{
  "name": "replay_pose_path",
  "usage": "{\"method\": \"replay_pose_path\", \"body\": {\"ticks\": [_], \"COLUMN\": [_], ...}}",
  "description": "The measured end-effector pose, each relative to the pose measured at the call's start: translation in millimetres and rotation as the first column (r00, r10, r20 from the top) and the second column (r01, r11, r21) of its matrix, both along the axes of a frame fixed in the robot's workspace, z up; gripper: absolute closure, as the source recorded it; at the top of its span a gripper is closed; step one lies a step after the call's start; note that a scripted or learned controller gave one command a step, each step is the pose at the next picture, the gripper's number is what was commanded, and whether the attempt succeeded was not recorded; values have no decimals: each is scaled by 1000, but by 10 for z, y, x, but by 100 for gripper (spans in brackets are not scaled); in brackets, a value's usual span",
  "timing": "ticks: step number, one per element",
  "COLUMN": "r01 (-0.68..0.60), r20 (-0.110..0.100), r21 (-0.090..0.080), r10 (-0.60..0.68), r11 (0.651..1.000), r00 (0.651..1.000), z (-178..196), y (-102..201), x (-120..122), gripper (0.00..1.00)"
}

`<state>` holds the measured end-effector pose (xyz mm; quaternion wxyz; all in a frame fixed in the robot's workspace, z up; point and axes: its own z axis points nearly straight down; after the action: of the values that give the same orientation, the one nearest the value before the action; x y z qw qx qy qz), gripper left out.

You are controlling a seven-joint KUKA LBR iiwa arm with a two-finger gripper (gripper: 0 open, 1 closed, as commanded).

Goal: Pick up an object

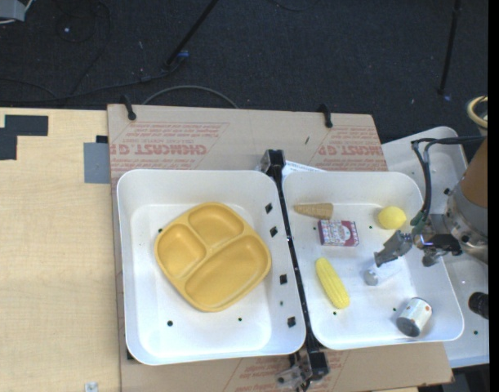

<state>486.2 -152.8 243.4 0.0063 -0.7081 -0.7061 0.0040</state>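
Observation:
The right bin holds several small objects. A tan cone-shaped piece lies near its back left, with a small red and white box just in front of it. A yellow lemon sits toward the back right, a yellow corn cob lies in the middle, and a silver can rests at the front right. My gripper hangs low over the bin floor between the lemon and the can, right of the corn. It is open, with nothing between its two grey fingers.
The left bin carries a yellow divided plate. A black divider runs between the two bins. Cables and the arm's wrist crowd the right bin's right rim.

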Motion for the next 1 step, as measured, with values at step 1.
{"method": "replay_pose_path", "body": {"ticks": [1], "r01": [-3], "r20": [11], "r21": [-2], "r10": [3], "r11": [1000], "r00": [1000], "z": [57], "y": [2], "x": [22], "gripper": [0]}}
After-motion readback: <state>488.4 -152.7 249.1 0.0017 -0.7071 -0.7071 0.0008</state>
